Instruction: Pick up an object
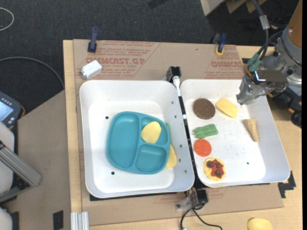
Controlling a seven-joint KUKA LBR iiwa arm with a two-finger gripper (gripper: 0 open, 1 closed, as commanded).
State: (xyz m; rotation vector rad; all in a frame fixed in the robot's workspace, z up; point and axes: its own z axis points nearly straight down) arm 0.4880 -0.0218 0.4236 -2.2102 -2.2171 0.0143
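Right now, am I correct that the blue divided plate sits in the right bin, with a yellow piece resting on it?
Not quite. The camera view shows the blue divided plate in the left bin, not the right bin. The rest holds: a yellow piece rests on it.

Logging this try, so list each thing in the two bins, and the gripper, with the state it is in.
gripper: above the right bin's far edge, nothing seen between its fingers
blue tray: flat in the left bin
yellow piece: lying in the tray
brown disc: flat in the right bin
green piece: lying flat
red disc: lying flat
cone: on its side
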